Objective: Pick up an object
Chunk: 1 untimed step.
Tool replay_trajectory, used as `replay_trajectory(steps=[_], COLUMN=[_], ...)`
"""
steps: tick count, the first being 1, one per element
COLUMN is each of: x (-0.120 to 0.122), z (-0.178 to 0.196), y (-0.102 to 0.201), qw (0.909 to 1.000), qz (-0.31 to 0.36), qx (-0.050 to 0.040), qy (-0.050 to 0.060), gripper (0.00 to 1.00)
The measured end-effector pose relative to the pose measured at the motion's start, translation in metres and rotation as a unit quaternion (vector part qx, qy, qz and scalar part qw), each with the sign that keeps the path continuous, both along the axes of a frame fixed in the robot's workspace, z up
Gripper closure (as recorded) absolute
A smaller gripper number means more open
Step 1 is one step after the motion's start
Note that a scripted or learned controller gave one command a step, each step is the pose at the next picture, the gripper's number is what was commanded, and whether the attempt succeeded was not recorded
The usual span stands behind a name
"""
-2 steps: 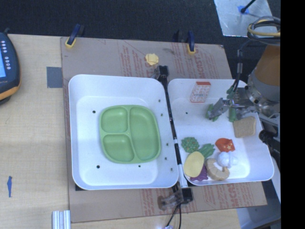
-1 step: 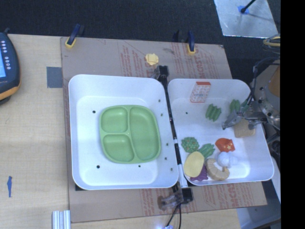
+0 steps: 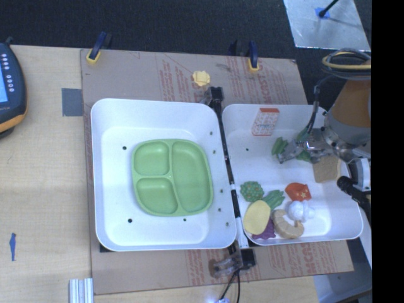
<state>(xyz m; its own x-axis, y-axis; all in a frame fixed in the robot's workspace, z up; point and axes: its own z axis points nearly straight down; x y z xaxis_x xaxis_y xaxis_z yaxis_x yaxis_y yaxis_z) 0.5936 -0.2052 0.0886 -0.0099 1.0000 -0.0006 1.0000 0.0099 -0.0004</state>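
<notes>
Scanning from the green tray [image 3: 172, 177] in the left bin [image 3: 107, 232], the toy food pile [image 3: 278, 210] fills the right bin's [image 3: 243, 122] near corner; the gripper [image 3: 291, 150], grip state unreadable, hovers beside a green piece [image 3: 279, 146], best approached squarely.

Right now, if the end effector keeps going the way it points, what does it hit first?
Probably the dark green leafy piece just off the end effector, which points left across the right bin. Depth is unclear, so it may pass above.

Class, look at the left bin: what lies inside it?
A green divided plate lies flat in the left bin. The bin floor under the plate is covered.
</notes>
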Motion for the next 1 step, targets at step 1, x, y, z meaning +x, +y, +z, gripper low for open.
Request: replay_trajectory(steps=[1], x=[0.0656], z=[0.0096], y=[0.0179], qw=[1.0], qz=[-0.001], qx=[0.0001], qy=[-0.001], gripper=[0.0])
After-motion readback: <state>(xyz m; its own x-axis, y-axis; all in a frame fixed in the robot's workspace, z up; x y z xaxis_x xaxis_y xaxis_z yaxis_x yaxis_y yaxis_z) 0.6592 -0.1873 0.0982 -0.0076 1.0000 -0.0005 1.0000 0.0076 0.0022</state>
